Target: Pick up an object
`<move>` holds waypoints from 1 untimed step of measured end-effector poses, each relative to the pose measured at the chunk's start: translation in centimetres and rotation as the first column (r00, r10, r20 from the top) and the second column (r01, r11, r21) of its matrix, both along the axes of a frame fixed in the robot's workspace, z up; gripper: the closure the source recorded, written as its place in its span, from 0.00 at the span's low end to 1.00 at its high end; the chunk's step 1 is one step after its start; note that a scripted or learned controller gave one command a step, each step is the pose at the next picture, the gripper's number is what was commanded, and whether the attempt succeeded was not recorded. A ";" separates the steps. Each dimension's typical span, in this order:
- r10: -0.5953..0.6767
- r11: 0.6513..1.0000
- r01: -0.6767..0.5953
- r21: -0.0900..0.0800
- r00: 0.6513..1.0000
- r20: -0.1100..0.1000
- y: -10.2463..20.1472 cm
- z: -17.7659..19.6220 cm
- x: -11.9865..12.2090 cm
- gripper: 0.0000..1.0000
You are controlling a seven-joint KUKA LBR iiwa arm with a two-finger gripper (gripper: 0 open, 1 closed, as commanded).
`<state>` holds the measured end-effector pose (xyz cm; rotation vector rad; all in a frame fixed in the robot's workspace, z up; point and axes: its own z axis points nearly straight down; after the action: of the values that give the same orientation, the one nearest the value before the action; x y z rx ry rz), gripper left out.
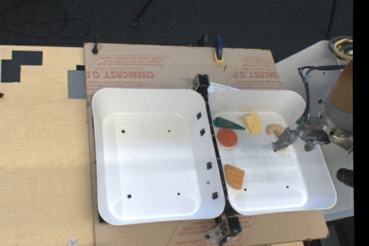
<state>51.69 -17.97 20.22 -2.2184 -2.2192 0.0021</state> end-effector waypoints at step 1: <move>0.000 1.000 0.000 -0.001 1.000 -0.003 -3.3 -11.7 3.7 0.00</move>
<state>55.43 -21.30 8.47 -2.2171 -2.2190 0.0069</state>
